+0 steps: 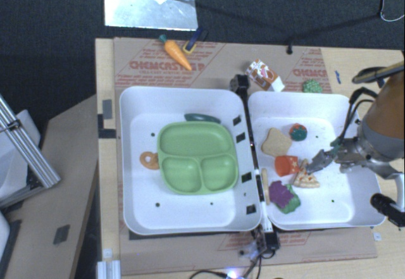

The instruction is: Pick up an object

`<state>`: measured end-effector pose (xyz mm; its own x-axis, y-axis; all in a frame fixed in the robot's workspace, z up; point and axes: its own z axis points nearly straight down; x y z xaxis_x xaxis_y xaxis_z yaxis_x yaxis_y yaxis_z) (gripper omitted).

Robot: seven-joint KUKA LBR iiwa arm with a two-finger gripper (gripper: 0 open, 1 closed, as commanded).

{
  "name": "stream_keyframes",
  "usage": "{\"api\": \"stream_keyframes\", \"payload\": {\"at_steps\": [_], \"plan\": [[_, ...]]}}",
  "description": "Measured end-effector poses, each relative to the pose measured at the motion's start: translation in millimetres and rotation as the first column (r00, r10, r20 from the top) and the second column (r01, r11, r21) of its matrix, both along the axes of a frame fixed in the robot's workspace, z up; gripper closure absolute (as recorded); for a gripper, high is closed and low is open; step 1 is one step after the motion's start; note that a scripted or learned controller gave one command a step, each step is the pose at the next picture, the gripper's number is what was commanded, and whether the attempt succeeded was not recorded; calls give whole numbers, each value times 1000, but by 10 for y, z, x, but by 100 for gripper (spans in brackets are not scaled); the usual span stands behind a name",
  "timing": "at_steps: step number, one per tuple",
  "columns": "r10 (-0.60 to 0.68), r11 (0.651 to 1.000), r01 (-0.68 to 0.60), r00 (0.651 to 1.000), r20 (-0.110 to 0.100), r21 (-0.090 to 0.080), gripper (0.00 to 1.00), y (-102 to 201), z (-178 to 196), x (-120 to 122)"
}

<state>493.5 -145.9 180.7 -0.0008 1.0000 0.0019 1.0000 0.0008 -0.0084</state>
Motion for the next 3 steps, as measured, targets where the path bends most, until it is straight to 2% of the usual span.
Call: {"api": "stream_keyframes", "payload": {"at_steps": [1,3], "plan": [[2,1000,-2,1000,9,-2,0,0,39,25],[0,1000,0,1000,5,0,0,58,-919,-21]]}}
